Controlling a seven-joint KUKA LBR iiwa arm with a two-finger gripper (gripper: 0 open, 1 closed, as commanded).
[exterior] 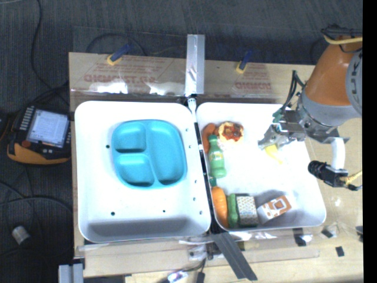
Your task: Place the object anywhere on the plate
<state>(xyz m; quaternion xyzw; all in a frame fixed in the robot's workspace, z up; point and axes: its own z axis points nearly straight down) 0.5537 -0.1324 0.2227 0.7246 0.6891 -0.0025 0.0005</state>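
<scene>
Care matters on the lift: the tool [275,141] hangs over the right bin [306,181], its tips seemingly pinched on a small yellow object [272,150], so it should rise straight, clear the wall between the bins, then lower over the blue plate [148,152] in the left bin [94,205]. That yellow piece looks stubby, bright and partly hidden.

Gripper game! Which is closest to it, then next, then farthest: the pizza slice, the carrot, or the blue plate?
From the gripper:
1. Pizza slice, just to its left in the right bin.
2. Carrot, lower down by the divider.
3. Blue plate, over in the left bin.
</scene>
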